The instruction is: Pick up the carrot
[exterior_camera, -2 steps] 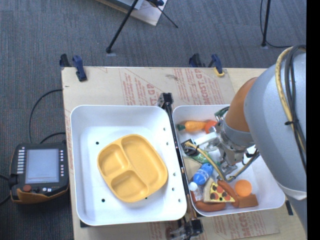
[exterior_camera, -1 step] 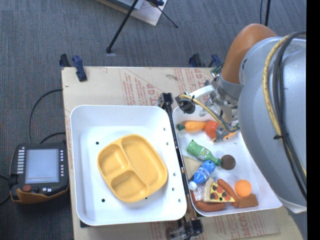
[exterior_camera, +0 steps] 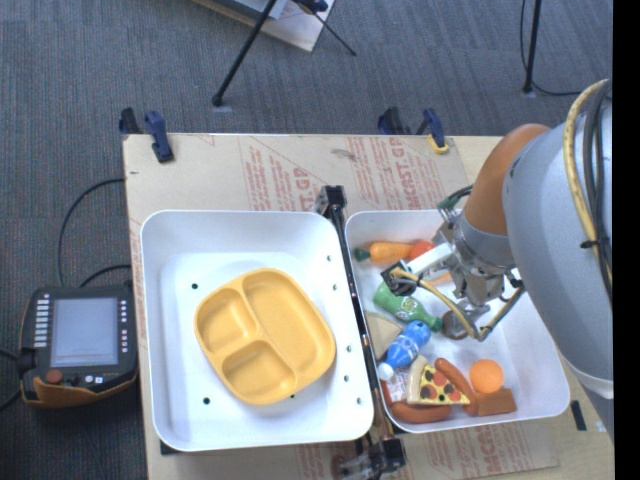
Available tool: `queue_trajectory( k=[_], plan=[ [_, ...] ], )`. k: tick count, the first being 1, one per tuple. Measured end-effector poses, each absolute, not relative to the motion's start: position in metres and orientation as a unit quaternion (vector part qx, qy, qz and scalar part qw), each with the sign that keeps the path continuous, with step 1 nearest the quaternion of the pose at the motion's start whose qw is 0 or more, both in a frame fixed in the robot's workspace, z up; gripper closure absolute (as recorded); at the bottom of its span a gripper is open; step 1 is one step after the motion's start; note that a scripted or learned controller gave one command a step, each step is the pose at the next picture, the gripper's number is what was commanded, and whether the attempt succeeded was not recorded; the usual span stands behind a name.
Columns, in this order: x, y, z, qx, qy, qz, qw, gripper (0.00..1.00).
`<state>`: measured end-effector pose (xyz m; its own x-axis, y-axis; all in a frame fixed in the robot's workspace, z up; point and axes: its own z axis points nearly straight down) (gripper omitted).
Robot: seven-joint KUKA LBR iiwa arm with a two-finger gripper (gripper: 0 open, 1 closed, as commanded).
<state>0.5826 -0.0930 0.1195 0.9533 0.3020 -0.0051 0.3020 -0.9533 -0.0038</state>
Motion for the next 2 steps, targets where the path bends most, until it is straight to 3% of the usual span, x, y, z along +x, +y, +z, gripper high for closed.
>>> queue_trajectory(
  k=[1, 2],
  plan=[
    [0.636, -0.082, 0.087, -0.980, -0.200, 0.0032, 0.002, 0.00],
    [0.622, -0.144, 0.112, -0.974, -0.225, 0.0010, 0.001, 0.00]
  ],
)
